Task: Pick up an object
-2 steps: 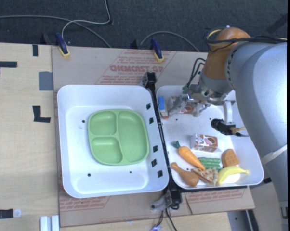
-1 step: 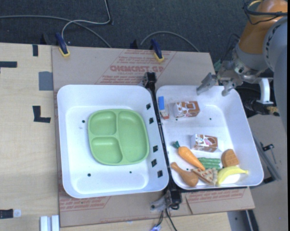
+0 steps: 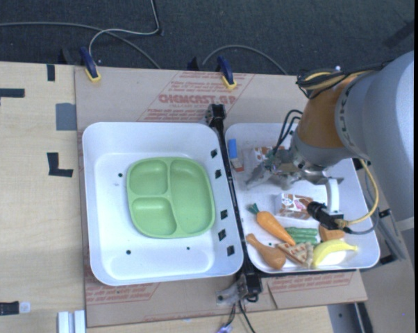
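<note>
Camera view: arm over right bin (image 3: 367, 207).
Hand (image 3: 259, 175): low, centre-right of frame — grip state unclear.
Carrot (image 3: 274, 227): just below, likely reachable.
Plate (image 3: 171, 196): left bin — apart.

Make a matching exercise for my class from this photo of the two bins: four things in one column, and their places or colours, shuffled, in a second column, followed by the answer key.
Things:
1. green divided plate
2. carrot
3. banana
4. tool

Descriptions:
A. yellow, at the right bin's near right corner
B. in the left bin
C. orange, mid right bin
D. over the right bin's far part

Pairs: 1-B, 2-C, 3-A, 4-D
</note>
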